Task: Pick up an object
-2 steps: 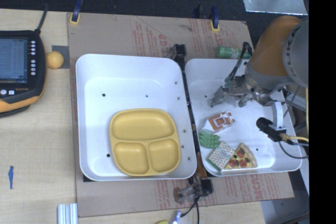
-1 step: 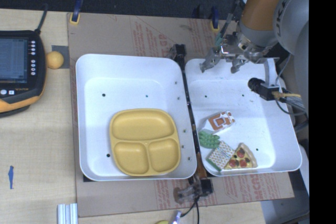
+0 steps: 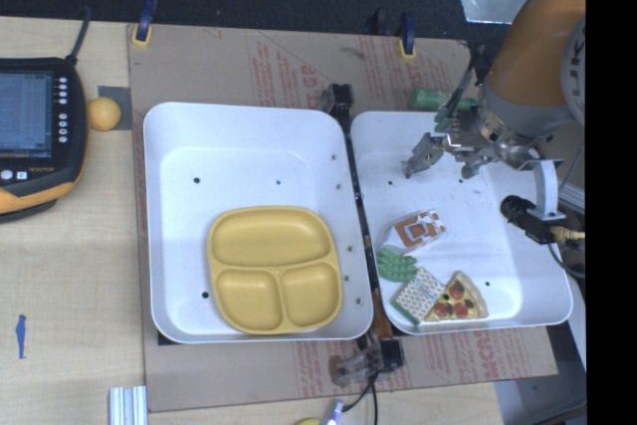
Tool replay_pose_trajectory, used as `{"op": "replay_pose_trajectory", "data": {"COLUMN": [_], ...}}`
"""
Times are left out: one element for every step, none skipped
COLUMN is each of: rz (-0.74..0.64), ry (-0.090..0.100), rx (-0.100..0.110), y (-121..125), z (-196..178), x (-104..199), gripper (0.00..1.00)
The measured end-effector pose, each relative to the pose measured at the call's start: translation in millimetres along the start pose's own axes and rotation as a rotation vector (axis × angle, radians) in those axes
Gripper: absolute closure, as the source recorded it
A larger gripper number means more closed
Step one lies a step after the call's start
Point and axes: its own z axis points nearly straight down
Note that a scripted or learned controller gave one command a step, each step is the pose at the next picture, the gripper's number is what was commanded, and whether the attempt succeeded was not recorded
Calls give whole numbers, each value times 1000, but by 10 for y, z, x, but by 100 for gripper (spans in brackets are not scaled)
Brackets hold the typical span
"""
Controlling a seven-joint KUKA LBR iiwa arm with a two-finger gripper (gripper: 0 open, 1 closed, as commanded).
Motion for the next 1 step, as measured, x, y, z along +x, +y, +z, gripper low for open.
{"op": "replay_pose_trajectory", "data": {"rz": [-2], "ry": [1], "rx": [-8], "y": [-516], "z": [886], "x": [-56], "gripper": [0]}}
